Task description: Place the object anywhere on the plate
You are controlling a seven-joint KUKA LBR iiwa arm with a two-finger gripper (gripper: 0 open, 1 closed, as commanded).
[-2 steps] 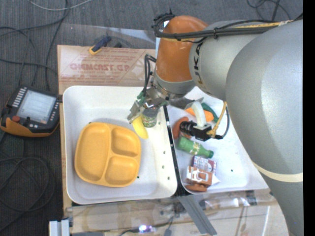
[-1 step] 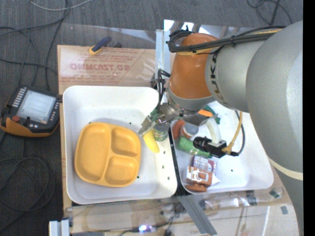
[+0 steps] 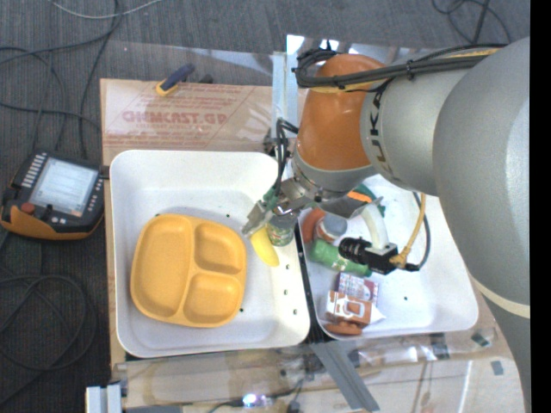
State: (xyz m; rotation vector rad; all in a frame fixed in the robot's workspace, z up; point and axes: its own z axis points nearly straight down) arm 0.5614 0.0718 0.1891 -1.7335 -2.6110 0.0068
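A yellow divided plate (image 3: 188,269) lies in the left white bin (image 3: 155,166), toward its front left. My gripper (image 3: 269,222) hangs over that bin's right side, just right of the plate. A small can (image 3: 281,229) with a green label sits between its fingers, and the gripper is shut on it. Just below the can, a yellow banana-shaped piece (image 3: 263,249) lies on the bin floor against the plate's right rim. The orange wrist band (image 3: 340,114) and the grey arm hide the back of the right bin.
The right bin (image 3: 435,304) holds a green bottle (image 3: 332,252), a red and white packet (image 3: 353,299), a white piece (image 3: 374,224) and a reddish round item (image 3: 317,226). A handheld pendant (image 3: 53,194) lies left of the bench. The wall between the bins (image 3: 303,291) runs just right of the gripper.
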